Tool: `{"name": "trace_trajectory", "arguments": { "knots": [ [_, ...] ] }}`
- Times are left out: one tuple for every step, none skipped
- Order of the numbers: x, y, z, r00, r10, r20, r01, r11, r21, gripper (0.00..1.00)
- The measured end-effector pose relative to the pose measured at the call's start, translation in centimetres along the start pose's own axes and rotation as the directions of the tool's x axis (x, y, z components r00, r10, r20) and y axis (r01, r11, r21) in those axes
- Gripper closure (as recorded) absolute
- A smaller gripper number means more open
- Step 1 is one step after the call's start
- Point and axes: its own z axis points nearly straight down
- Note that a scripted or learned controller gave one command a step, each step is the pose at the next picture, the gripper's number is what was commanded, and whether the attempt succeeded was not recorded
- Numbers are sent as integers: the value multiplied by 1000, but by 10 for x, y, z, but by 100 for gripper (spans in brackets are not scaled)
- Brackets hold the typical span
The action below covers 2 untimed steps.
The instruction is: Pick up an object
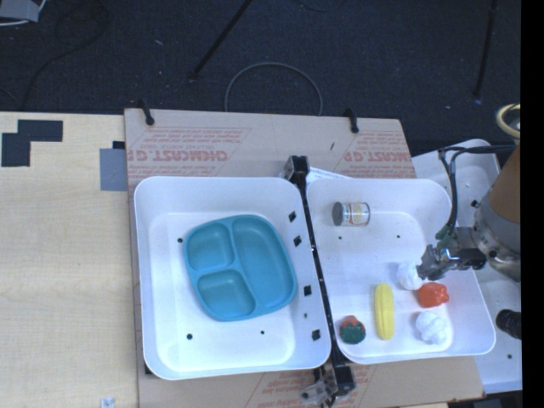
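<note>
White and lumpy, a small soft-looking object (409,274) lies at about four o'clock in the right-hand shallow white bin (399,202), and we judge it the likeliest target, since our pincer (432,264) sits right against its three o'clock side. Whether the pincer is spread or closed, and whether it has hold of anything, we cannot tell; the dark tip is too small and cluttered to read.

Just at five o'clock from the white lump rests a small orange-red object (433,295), with a second white lumpy object (431,326) beyond it toward six. A yellow corn-like piece (384,311) lies lengthwise near the bin's lower edge, a dark green and red rounded item (352,331) at its nine o'clock. A small metal can with a yellow label (351,213) lies on its side up at twelve. In the left bin (161,219) sits a blue divided plastic plate (239,266).

To do this well, we would centre over one lump alone, keep off the orange-red neighbour and the bin wall, close firmly, then lift straight up.
</note>
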Motion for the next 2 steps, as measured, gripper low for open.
{"name": "trace_trajectory", "arguments": {
  "knots": [
    [-1, 0, -12, 1000, 0, -1, 0, 1000, 4, 100],
    [52, 23, -15, 1000, -4, -3, 4, 1000, 4, 100]
  ]
}}
